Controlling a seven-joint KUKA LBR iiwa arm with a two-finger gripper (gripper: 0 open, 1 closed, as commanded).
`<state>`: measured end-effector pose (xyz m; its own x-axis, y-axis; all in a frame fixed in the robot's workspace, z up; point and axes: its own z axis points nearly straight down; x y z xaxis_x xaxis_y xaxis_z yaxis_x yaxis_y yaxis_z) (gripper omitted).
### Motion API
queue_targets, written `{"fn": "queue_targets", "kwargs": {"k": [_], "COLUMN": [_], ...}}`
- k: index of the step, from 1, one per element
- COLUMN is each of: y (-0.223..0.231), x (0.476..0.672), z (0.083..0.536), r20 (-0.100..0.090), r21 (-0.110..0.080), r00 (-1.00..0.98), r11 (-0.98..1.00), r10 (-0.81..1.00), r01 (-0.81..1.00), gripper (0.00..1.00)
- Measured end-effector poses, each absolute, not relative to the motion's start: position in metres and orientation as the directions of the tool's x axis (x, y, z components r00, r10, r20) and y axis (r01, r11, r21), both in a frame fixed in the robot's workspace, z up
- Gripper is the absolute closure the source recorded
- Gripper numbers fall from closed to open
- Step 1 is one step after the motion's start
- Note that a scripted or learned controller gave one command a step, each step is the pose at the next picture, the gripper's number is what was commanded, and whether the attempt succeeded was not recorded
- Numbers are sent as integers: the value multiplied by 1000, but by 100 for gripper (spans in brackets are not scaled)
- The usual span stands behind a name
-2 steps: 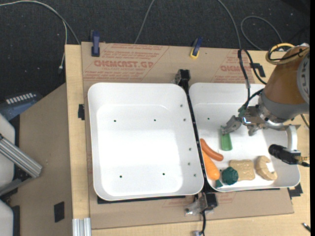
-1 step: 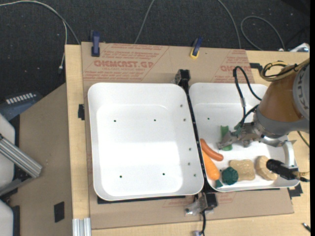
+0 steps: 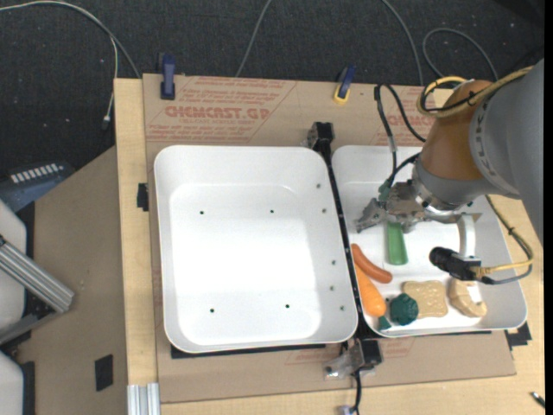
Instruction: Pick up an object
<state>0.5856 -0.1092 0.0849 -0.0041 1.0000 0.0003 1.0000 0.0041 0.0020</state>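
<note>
My gripper (image 3: 393,219) hangs low over the middle of the right bin (image 3: 363,167), and its fingers look spread. Between them lies the upper end of a green stick (image 3: 396,245), which rests on the bin floor and points toward the front. Left of the stick lies an orange-red sausage (image 3: 371,264), with an orange carrot (image 3: 372,299) just in front of it. At the bin's front edge I see a dark green lump (image 3: 402,309), a beige bread slice (image 3: 425,299) and a tan chunk (image 3: 467,299).
The left bin (image 3: 173,232) stands beside the right one, and their rims meet at a black clip (image 3: 321,134). The grey arm with its orange band (image 3: 449,150) covers the right bin's back right part. Cardboard (image 3: 216,106) lies under both bins.
</note>
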Motion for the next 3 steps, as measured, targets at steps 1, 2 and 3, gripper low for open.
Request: {"fn": "queue_targets", "kwargs": {"k": [1, 2, 3], "y": [-120, -129, -114], "x": [581, 549, 529], "z": [167, 82, 85], "r20": [-1, 1, 0], "r21": [7, -6, 0], "r00": [-43, 1, 0], "r11": [43, -1, 0], "r10": [999, 1000, 1000], "r01": [999, 1000, 1000], "gripper": [0, 0, 0]}}
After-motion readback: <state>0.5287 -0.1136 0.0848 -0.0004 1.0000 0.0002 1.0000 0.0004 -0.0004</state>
